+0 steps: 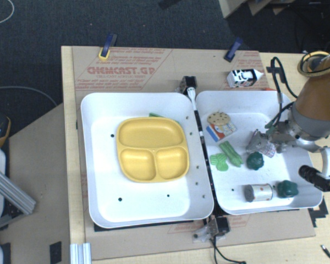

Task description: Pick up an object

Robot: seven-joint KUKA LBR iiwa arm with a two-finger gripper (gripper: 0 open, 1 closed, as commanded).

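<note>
Nearest the lens, a yellow tray (153,149) sits in the left bin (99,191), well left of the gripper (260,143). Gripper hangs low in the right bin (236,199); finger state cannot be told. Green ball (255,160) lies just below it, can (258,192) farther below.

Brown cardboard sheet with red print (154,65), flat across the surface under two shallow white plastic bins, left (99,164) and right (247,106), side by side and touching. Small black clip (189,83) at their far junction. Blue-and-yellow clamp (106,47) and plain blue clamp (233,50) on the sheet's far edge. Small black-and-white patterned item (245,77) on the sheet, just beyond the right bin. Silver aluminium bar (11,188) at left. Dark carpeted floor (71,10) around.
</note>
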